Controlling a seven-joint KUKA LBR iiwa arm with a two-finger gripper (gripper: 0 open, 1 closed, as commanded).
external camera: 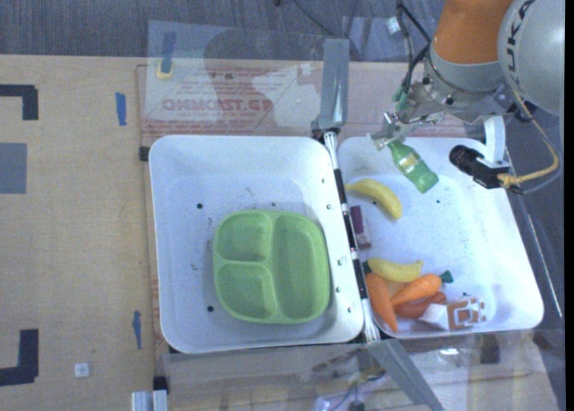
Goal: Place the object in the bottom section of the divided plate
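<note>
Pale wooden bench top [72, 248] carries two shallow white bins side by side. Within the left bin [179, 162] a light green divided plastic plate [271, 267] lies toward the near edge, all three sections bare, so nothing has been delivered yet. At the far edge of the right bin [502, 248] the gripper [401, 134] hangs with a small green bottle with a white neck [414, 168] slanting down from its tip. The bottle seems pinched at its neck and lifted, though the contact is small and hard to confirm. Left behind in that bin are a yellow toy banana [378, 197] near the shared wall, and at the near edge a second small yellow banana [395, 269], two orange carrots [402, 295] and a small orange-and-white carton [459, 313].
</note>
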